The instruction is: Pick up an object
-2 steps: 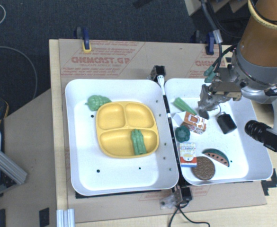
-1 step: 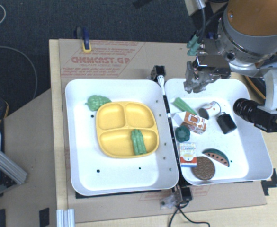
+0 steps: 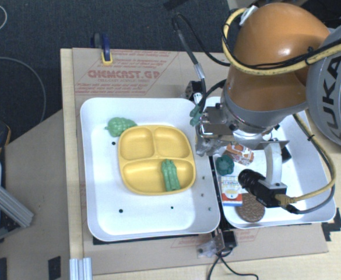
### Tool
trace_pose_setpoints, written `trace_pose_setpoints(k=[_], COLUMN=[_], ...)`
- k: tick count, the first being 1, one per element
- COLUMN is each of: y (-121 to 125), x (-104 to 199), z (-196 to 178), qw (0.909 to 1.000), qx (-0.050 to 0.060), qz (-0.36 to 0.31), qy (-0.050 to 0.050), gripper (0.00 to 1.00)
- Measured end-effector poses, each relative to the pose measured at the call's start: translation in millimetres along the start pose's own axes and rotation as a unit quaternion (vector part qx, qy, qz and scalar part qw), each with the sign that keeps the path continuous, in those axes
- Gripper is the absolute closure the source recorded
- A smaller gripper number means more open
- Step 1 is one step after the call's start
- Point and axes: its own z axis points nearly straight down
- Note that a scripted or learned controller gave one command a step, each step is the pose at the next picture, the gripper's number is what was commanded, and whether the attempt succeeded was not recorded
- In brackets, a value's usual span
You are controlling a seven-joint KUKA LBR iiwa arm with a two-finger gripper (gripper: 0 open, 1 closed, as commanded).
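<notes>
Bench board (image 3: 123, 69) printed "CHEMCAST GP"; arm casing (image 3: 333, 80) lettered "UK". Gripper (image 3: 217, 150) above right bin (image 3: 310, 156), finger state indeterminate. Yellow tray (image 3: 138, 147) holds green object (image 3: 170, 175).

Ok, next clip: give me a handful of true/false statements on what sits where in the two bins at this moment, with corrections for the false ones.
1. The yellow divided plate lies in the left bin. True.
2. A long green item lies in one of the plate's compartments. True.
3. The leafy green item lies inside the plate. False: it lies on the bin floor, at the plate's upper left corner.
4. The arm's orange band hangs over the left bin. False: it is above the right bin.
5. A brown round item lies near the front edge of the right bin. True.
6. The small teal item lies in the left bin. False: it lies in the right bin, near the divide.
</notes>
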Motion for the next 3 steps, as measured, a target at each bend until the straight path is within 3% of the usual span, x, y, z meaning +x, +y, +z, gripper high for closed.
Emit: trace_pose_setpoints(k=[1, 2, 3], y=[2.7, 1.2, 1.1], x=[-67.4, 2.4, -32.3], z=[-38.0, -67.0, -44.4], qw=[0.9999, 0.9999, 1.0000], qx=[-0.011, -0.011, -0.006], qz=[0.004, -0.003, 0.002], qy=[0.001, 0.003, 0.001], gripper=[1.00, 1.00, 1.00])
